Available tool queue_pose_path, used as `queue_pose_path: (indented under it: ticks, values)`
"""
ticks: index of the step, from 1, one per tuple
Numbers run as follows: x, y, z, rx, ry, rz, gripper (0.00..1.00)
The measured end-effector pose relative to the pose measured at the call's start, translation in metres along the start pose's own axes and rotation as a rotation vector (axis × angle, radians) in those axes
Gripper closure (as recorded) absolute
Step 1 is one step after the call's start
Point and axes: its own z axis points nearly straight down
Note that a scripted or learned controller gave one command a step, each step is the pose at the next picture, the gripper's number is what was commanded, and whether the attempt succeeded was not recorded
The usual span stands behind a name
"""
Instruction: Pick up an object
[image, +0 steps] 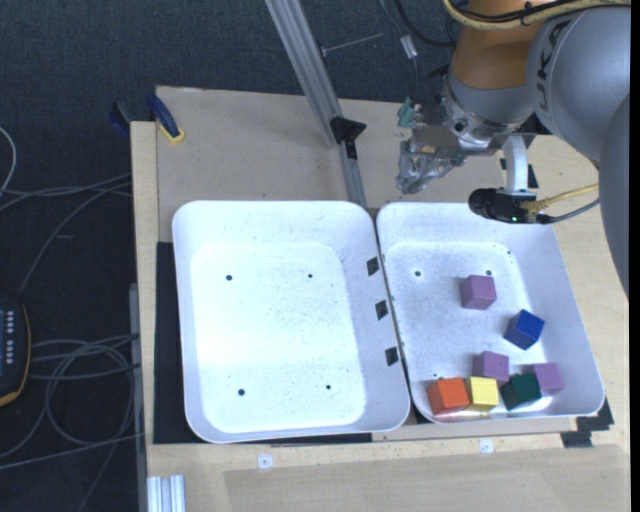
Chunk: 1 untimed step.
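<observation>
Along right bin (570, 300) near rim: orange cube (449, 395), yellow cube (483, 392), green cube (520, 390), purple cube (547, 377), touching in row. Second purple cube (491, 364) just behind yellow. Blue cube (524, 328) further back; third purple cube (478, 291) near bin centre. Gripper (420, 176) beyond bin's far rim, above bench (250, 150), nothing between fingers; open or closed, cannot tell. Left bin (270, 320) beside.

A single fixed camera looks down from above at a slant, far enough back to take in both white bins, the left bin (270, 320) at frame centre-left and the right bin (490, 320) at lower right. The arm (530, 60) enters from the upper right.
</observation>
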Motion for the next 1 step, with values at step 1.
queue_pose_path:
  ticks: [1]
  values:
    - [0.0489, -0.0014, 0.008, 0.006, 0.0, 0.001, 1.0]
